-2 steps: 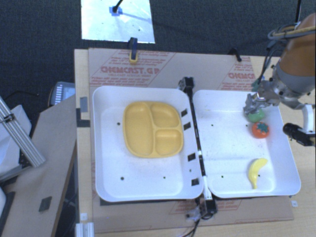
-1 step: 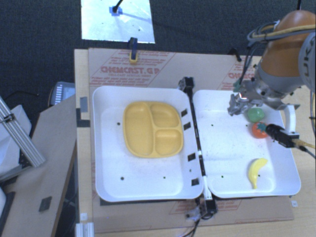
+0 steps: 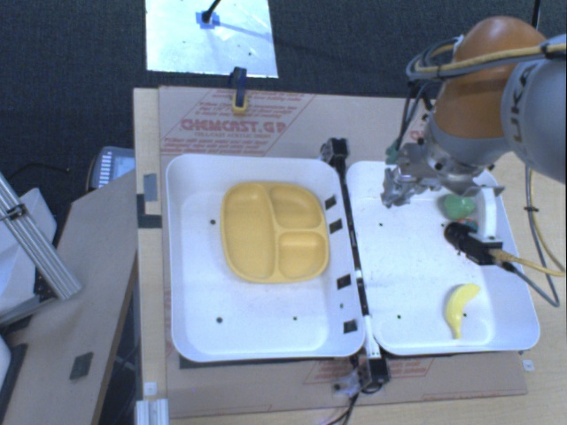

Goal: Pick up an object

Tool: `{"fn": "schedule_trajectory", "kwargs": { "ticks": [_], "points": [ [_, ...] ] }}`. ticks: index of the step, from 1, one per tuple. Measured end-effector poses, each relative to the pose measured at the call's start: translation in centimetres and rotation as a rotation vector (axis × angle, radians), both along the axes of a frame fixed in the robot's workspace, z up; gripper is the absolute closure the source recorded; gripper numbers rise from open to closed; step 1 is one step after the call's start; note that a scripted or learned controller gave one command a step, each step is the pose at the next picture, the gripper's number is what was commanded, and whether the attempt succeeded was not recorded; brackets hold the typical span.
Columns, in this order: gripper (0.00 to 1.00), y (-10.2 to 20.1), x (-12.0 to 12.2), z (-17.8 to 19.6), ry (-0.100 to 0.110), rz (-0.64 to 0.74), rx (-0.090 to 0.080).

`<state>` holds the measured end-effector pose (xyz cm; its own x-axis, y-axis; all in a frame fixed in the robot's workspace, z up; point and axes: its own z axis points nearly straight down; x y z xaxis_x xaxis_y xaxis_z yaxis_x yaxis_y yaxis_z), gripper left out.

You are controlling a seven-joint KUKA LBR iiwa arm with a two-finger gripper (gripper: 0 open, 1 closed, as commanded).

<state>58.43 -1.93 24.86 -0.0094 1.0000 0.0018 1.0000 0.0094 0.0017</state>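
Note:
A yellow banana (image 3: 461, 307) lies in the right bin (image 3: 416, 326), near its front right corner. A small green object (image 3: 459, 206) sits near the back right of that bin, partly hidden by the wrist above it. My gripper (image 3: 397, 190) hangs over the back left part of the right bin, pointing down, to the left of the green object and well apart from the banana. I see nothing held in it.
A yellow divided plate (image 3: 273, 231) lies in the middle of the left bin (image 3: 199, 317). A black divider strip (image 3: 347, 246) runs between the two bins. The arm covers the right bin's back right corner.

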Motion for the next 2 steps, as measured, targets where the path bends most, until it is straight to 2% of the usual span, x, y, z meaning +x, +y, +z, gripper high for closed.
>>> {"fn": "schedule_trajectory", "kwargs": {
  "ticks": [1,2],
  "points": [
    [1.0,4.5,-1.1,-1.2,0.001,0.0,0.0],
    [1.0,9.8,-2.1,-0.4,0.0,0.001,0.001]
  ]
}}
